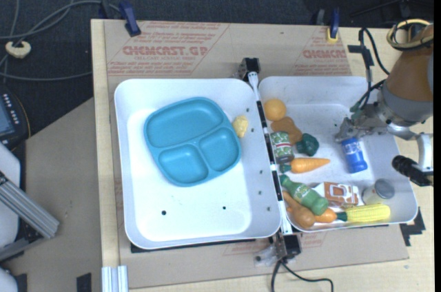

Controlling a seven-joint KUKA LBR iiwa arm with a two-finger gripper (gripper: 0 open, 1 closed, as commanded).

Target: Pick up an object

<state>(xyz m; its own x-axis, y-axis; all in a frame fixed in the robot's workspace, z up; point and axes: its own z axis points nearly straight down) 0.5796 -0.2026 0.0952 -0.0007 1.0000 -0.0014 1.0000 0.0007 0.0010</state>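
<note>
- Grey metal arm (412,87) with an orange band enters from the right; its gripper (358,127) hangs over the right bin (324,92), directly above a blue can.
- Finger state: cannot tell; the tips blur together against the bin floor.
- Blue can (355,154): a short cylinder lying tilted on the right bin floor, just below the gripper, not visibly between the fingers.
- Right bin contents, smooth plastic toy food: round orange (275,109), tapered carrot (311,164), ridged yellow corn cob (371,214), green bottle (307,195), dark green lump (308,144).
- Left bin (138,201): shallow white plastic holding a glossy blue plate (191,140) with three compartments; a small pale yellow lump (240,125) sits touching the plate's right rim.
</note>
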